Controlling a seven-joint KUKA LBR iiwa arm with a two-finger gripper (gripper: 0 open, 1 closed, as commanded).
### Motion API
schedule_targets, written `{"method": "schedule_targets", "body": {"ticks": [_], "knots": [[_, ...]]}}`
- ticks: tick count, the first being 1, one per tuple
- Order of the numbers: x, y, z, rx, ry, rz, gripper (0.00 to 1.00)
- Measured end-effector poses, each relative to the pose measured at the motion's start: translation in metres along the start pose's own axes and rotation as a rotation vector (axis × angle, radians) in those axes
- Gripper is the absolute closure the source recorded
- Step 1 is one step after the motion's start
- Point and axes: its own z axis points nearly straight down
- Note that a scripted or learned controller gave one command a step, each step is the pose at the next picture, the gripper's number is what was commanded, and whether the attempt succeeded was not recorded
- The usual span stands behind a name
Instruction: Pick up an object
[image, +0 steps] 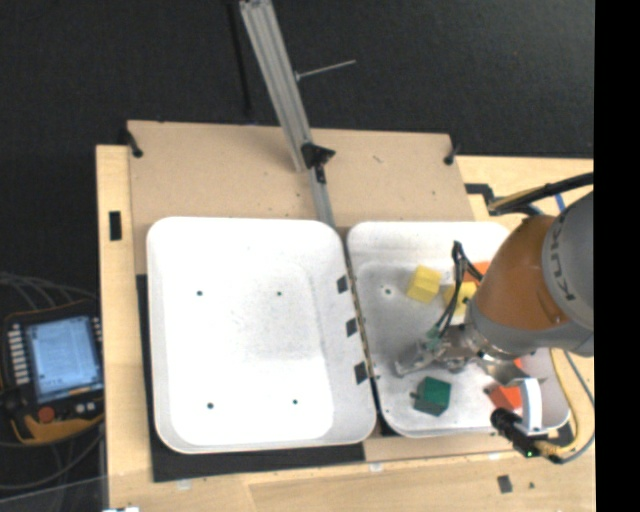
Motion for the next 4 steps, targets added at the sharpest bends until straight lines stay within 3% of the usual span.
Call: {"method": "schedule_targets", "body": {"ticks": [1, 4], "knots": [[0.000, 0.001, -0.012, -0.005, 0.002, 0.007, 1.00], [0.004, 0.013, -0.171, -0.006, 0.001, -0.007, 1.00]]}}
